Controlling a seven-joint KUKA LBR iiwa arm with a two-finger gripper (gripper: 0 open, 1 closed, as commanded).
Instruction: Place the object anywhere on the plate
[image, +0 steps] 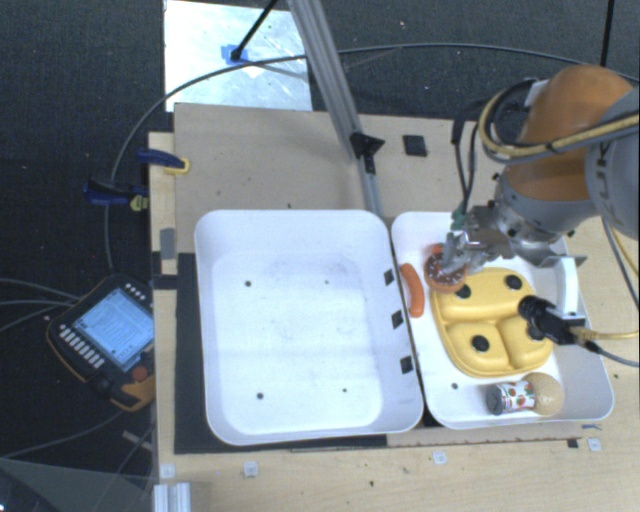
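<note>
A yellow plate (490, 315) with three compartments lies in the right bin (600, 395). At the plate's far left corner sits a round brown object (440, 271), like a doughnut, partly over the rim. My gripper (455, 256) hangs directly above it and touches or nearly touches it. The wrist hides how the gripper meets the object.
An orange sausage-shaped piece (412, 289) lies along the right bin's left wall. A small can (510, 399) and a tan ball (546, 392) lie at the near end, in front of the plate. The left bin (215, 300) stands beside it. A metal pole (335, 85) slants over the bench at the back.
</note>
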